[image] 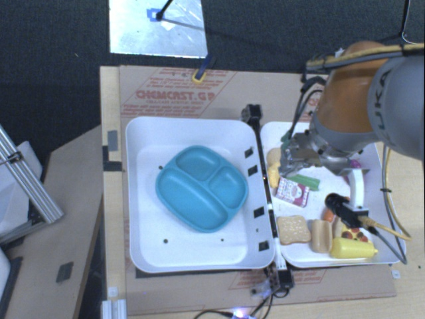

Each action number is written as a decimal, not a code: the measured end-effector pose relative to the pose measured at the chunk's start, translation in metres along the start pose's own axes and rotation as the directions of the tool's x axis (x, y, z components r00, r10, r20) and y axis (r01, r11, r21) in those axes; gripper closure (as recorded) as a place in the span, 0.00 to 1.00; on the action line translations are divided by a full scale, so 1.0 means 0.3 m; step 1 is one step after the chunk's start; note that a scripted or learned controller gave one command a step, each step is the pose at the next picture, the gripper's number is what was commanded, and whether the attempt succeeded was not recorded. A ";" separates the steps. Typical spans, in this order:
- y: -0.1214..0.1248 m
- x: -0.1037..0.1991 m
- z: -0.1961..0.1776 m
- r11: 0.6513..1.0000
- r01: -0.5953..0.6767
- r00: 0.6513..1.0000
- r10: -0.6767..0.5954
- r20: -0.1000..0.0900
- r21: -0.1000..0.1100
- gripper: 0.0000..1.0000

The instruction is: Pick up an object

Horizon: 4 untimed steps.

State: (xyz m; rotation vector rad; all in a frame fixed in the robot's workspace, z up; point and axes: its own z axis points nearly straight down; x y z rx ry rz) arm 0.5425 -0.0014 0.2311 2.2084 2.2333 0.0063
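Claw point(292, 159): low over the upper left part of the right bin point(332, 263), tucked under my own wrist. I cannot tell how far open it is, nor whether it has hold of anything.
Nearest pick: maroon packet point(292, 192), just below the claw as the camera sees it, lying flat and tilted.
Neighbours: a green piece point(303, 180) touches the packet's upper edge. A yellow piece point(273, 175) sits against the bin's left wall, just beside both.
Further stock: bread slice point(293, 229) near the bin's front, with a tan roll point(321, 236) just beside it. Yellow bottle point(352, 248) toward the front right corner.
Left bin point(143, 244): holds a blue divided plate point(201, 188), well apart from the claw. Not my business here.
Step in hand: by my reading, settling on one item in a crowded corner.
Doing it well: choose one thing only. The green piece looks narrow enough to straddle. The packet lies flat and looks harder to get under.
Approach: come straight down, centred across the short side, clear of the bin wall.
Risk: closing on two things at once, or nudging the yellow piece against the wall and closing on nothing.
Check: lift a little and confirm something hangs in the claw before going higher.
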 end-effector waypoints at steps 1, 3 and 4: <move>0.038 0.085 0.055 1.000 -0.004 1.000 0.004 0.002 0.003 1.00; 0.056 0.107 0.034 1.000 -0.005 1.000 0.005 0.003 0.001 1.00; 0.027 0.094 0.056 1.000 -0.011 1.000 0.011 0.003 0.003 1.00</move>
